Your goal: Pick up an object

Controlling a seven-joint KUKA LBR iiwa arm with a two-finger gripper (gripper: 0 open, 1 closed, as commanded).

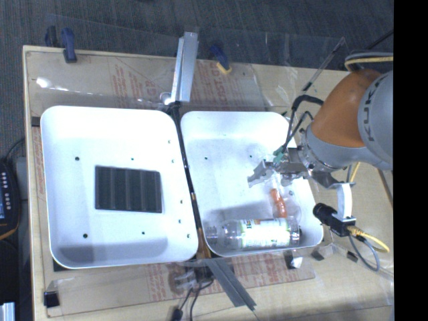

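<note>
Robot arm reaching into the right white bin (200,179), with things lying near the bin's front edge.

A clear plastic bottle with a white label (257,233) lies on its side along the front wall of the right bin. Just behind it sits a small orange and clear thing (278,202). Past that, near the bin's right wall, is the gripper (267,171); I cannot tell its state. A dark ribbed flat pad (128,188) lies mid-floor in the left white bin (60,139).

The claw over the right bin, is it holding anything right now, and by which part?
It cannot be told. The claw hangs above the right bin, apart from the orange item and the clear bottle lying below it.
</note>
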